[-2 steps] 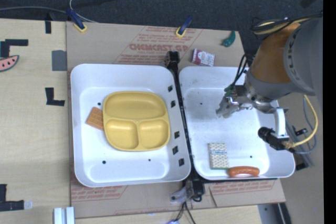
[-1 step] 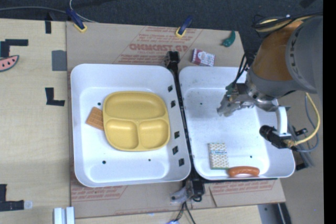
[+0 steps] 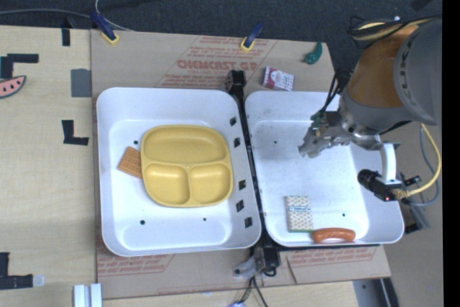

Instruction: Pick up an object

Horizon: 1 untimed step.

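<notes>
Left bin (image 3: 115,154): yellow divided plate (image 3: 188,164) at center, cracker (image 3: 130,162) at its 9. Right bin (image 3: 374,223): gripper (image 3: 313,144) hovers center, fingers can't tell. Approach step; next, drop toward small packet (image 3: 298,213) or sausage (image 3: 333,234) at 6.

Cracker (image 3: 129,162) partly under yellow plate (image 3: 188,164)

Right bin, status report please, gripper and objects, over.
Gripper over right bin, nothing between its fingers. Small box and orange sausage at near edge, untouched. Path looks unobstructed.
</notes>
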Each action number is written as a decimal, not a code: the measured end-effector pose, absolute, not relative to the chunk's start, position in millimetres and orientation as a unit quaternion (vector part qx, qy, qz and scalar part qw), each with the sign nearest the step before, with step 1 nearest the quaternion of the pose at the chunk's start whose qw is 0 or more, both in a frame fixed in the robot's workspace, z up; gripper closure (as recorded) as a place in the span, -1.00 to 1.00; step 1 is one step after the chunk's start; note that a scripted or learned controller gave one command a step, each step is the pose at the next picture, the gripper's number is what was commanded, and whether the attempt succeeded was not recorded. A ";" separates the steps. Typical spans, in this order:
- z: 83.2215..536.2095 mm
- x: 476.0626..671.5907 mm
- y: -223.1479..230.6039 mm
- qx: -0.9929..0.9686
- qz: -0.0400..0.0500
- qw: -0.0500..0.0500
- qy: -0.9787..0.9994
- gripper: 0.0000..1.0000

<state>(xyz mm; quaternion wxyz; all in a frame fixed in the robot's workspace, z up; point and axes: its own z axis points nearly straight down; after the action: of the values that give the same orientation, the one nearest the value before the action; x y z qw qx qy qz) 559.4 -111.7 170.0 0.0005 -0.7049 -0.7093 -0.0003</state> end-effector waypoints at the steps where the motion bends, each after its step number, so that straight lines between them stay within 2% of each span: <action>1: 179.3 559.8 -111.2 -0.705 0.000 0.001 -0.710 1.00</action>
<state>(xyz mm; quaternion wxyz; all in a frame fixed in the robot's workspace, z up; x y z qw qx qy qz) 559.8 -111.2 179.3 0.0008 -0.7045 -0.7097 -0.0004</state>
